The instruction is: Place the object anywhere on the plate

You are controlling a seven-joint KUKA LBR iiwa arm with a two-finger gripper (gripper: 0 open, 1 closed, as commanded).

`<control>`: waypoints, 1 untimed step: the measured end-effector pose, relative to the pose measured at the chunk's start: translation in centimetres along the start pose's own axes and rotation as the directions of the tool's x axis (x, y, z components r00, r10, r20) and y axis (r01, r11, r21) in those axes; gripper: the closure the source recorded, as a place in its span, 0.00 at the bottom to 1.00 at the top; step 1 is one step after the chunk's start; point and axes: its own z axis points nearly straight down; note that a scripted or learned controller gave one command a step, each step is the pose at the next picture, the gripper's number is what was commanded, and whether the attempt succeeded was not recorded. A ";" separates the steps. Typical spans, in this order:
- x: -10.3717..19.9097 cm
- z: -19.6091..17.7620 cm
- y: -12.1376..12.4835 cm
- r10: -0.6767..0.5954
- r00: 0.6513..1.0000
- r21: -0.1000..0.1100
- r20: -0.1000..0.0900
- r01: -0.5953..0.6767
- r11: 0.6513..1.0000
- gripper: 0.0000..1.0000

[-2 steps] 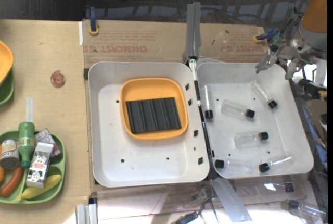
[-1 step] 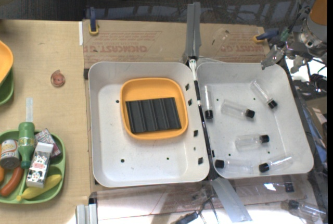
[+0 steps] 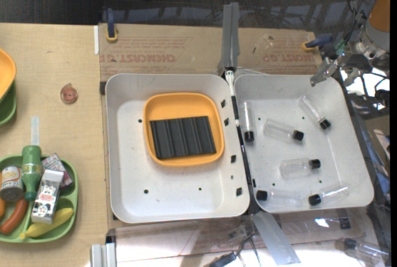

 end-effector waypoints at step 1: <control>-0.5 -1.7 0.0 -0.134 0.991 -0.002 0.001 0.134 0.991 0.00</control>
